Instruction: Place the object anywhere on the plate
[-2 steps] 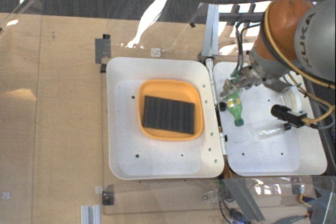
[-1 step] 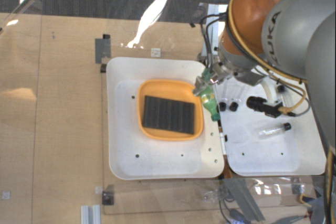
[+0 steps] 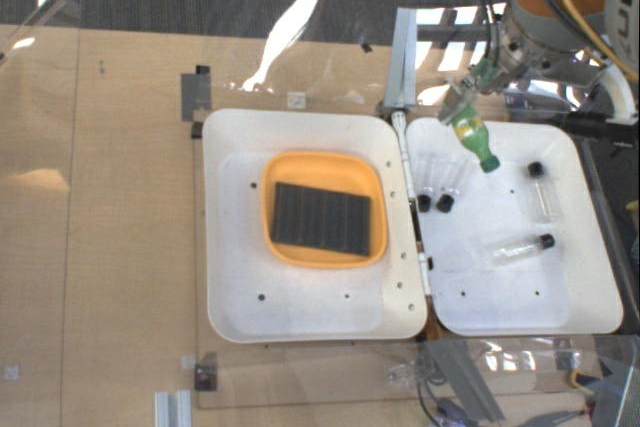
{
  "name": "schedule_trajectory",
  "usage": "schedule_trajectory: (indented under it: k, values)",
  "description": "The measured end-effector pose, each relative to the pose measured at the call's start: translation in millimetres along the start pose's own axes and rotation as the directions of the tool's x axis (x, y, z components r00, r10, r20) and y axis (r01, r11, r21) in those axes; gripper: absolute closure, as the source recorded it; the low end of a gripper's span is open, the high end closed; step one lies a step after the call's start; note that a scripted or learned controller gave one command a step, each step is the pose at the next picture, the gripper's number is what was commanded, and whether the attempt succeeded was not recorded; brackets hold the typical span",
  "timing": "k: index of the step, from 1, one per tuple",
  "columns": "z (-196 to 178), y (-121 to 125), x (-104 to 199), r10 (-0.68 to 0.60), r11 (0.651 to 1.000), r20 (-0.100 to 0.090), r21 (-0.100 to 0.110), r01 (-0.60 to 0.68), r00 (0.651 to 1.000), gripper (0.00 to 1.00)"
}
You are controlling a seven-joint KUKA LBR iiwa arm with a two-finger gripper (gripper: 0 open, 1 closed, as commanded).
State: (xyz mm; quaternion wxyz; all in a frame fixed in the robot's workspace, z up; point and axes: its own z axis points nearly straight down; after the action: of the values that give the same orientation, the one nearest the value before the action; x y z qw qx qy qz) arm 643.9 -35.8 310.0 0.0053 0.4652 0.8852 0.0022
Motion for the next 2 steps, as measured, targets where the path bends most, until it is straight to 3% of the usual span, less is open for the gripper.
schedule_trajectory:
  k: [1, 2]
  values:
    - [112.6, -21.6, 9.6, -0.237, 0.972, -0.004, 0.001, 0.237, 0.972, 1.0]
    - [113.0, 12.0, 52.8, -0.304, 0.953, -0.003, -0.001, 0.304, 0.953, 1.0]
